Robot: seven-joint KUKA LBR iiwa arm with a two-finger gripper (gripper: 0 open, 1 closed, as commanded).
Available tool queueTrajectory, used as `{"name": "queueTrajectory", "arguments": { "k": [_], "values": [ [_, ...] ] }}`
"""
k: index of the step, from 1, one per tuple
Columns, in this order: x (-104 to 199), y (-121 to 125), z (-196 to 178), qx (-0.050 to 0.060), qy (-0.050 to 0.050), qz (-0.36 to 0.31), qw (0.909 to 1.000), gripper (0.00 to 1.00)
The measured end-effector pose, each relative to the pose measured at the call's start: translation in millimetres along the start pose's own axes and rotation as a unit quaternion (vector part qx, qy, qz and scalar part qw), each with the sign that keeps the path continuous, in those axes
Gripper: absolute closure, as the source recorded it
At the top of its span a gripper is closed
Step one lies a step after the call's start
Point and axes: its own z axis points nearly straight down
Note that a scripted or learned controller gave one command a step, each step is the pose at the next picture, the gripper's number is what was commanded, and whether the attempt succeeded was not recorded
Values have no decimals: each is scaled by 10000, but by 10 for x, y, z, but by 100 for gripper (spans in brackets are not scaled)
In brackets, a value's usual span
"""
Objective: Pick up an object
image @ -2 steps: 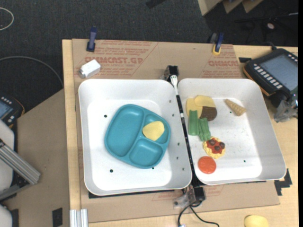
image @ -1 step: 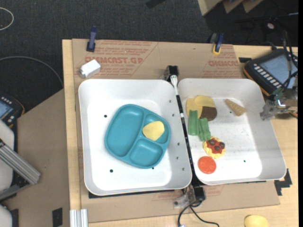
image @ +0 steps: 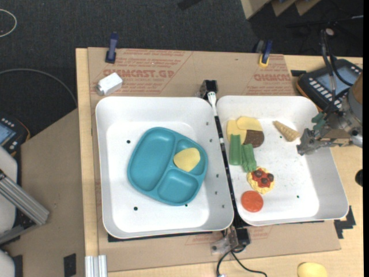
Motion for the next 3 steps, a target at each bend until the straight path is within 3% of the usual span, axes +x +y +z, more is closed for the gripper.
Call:
{"name": "queueTrajectory", "arguments": {
  "k": [1,2,3],
  "values": [
    [-770,329,1536,99,-15,77,9999,100],
    [-745,373,1346,14,-29,55,10000,100],
    [-747,379,1245,3,-35,57,10000,100]
  ]
}}
